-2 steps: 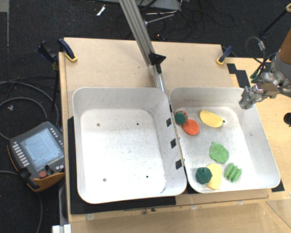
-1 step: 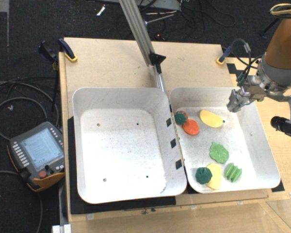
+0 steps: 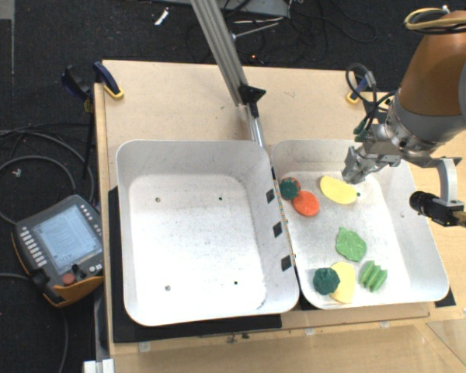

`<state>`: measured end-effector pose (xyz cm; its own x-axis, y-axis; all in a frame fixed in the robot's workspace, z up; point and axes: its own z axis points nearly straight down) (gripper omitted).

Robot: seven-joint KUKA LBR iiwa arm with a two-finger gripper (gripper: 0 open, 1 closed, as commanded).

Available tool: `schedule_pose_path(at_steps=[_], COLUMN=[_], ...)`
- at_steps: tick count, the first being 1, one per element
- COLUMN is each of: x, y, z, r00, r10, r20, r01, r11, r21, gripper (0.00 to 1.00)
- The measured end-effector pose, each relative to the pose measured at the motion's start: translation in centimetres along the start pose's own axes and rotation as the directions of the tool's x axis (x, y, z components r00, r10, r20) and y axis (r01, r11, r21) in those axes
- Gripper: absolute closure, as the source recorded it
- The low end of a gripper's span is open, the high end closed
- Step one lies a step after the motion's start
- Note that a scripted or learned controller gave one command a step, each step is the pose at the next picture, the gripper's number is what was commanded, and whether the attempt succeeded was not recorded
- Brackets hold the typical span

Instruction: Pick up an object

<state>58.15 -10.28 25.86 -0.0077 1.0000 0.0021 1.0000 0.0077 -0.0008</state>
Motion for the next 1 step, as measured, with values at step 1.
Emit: schedule_pose_path(at_steps=[1], x=[5.91], y=[-0.13], z=[1.44], r00=[1.0], r10=[-0.001], r20=[0.0], r01=[0.001], r11=[1.0], r21=[0.001], gripper=[1.0])
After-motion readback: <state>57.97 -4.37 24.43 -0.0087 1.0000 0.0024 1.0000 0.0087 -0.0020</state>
